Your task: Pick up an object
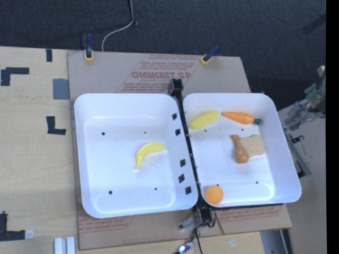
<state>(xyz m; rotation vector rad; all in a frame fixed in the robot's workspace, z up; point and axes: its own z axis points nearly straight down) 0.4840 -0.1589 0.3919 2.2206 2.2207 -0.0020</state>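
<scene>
A: Dark blue-grey carpet lies beyond the far edge of the pale wooden counter (pixel 32 157), and a brown cardboard sheet (pixel 159 73) with red print lies on the counter under two shallow white plastic bins.

B: What sits in the left bin (pixel 90 157)?

A: One curved yellow plastic banana (pixel 148 153), near the middle, a little toward the right wall.

B: And the right bin (pixel 275 163)?

A: Four things. A yellow plastic corn cob (pixel 204 119) lies at the far left, just beside the black divider (pixel 183 142) where the bins meet. A slim orange plastic carrot (pixel 239 117) with a green tip lies to the right of it, near the far wall. A tan and brown piece shaped like a drumstick (pixel 247 146) lies in the middle right. A small round orange ball (pixel 214 194) sits in the near left corner.

B: Where is the tool?

A: Some grey hardware shows at the right edge, past the right bin; whether its fingers are spread or pressed together, I cannot tell. Nothing in either bin is touched by it.

B: Anything else?

A: Two clamps, yellow (pixel 88 52) and blue-handled (pixel 209 54), grip the cardboard's far edge.
</scene>
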